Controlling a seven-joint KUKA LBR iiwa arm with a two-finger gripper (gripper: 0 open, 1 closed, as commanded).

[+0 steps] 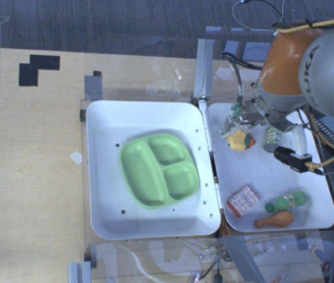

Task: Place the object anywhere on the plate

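- Camera view: we look down on a pale wood worktop (37, 175) with two flat white bins side by side.
- In the left bin (105, 217) we see a green plate (159, 170). It has three parts: one long part on the left and two small parts on the right. We see nothing lying on it.
- The right bin (273, 181) has the small things in it.
- The big grey arm (326, 69) with the orange band comes in from the right and reaches over the top of the right bin.
- The hand (237, 121) is low over the top left corner of the right bin. We cannot tell if its fingers are apart or together.
- Right under the hand is a small yellow toy (237, 140) with a bit of red and green on its right side. It seems to rest on the bin floor, in the right bin, well apart from the plate. We cannot tell if the hand touches it.
- Just beside the toy, to the right, is a small can (273, 138) with a green and white label.
- Near the bottom of the right bin lie a red and white box (243, 200), a green bottle (285, 203) and an orange toy (275, 219) just below the bottle.
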